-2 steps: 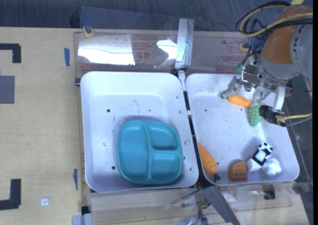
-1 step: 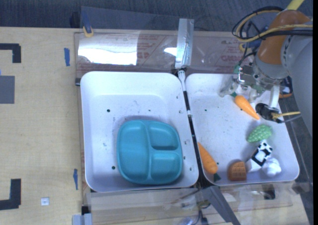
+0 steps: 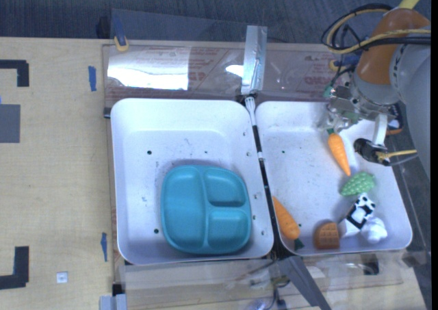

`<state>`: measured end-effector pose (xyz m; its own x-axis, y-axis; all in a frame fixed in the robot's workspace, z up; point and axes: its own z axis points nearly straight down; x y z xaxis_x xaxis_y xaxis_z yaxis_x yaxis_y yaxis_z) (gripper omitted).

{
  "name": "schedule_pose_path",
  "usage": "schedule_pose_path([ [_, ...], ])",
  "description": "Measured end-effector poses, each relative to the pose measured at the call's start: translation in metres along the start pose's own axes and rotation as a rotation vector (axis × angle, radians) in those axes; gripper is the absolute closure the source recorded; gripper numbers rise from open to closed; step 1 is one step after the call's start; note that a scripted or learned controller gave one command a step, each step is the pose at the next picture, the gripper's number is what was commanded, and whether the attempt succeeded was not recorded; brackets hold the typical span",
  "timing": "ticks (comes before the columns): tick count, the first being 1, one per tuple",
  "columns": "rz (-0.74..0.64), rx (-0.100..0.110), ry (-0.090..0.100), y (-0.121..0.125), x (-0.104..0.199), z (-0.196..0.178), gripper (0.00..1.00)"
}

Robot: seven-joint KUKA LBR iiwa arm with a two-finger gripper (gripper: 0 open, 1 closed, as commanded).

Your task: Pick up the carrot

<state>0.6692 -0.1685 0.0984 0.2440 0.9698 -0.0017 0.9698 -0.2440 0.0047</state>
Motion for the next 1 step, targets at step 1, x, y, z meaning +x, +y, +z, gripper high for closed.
schedule_pose_path([
  [1,0.0,0.001,0.0,-0.0003,0.0002,0.0006,0.0],
])
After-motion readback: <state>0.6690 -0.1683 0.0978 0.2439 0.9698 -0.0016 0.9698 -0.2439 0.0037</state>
